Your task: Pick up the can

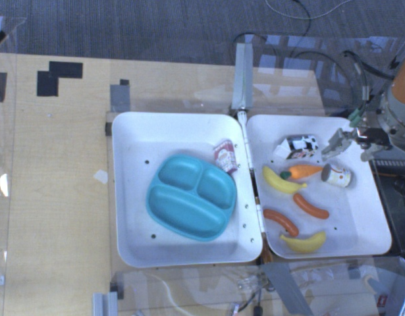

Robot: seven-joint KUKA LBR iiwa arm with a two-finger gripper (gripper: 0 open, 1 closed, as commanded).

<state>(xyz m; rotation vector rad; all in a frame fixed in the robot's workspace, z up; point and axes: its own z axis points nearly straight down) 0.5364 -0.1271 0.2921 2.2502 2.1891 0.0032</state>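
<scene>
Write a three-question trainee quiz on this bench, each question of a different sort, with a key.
1. True or false: the can lies on its side in the right bin.
2. Which thing shares the left bin with the blue divided plate?
A. a banana
B. a red packet
C. a carrot
3. Fill in: the gripper hovers above the ____ bin, near its upper right corner.

Key
1. True; the can rests just right of the carrot.
2. B; the red packet leans at the plate's upper right.
3. right

Arm [401, 104] cut off at right edge; gripper [353, 145] blurred
</scene>
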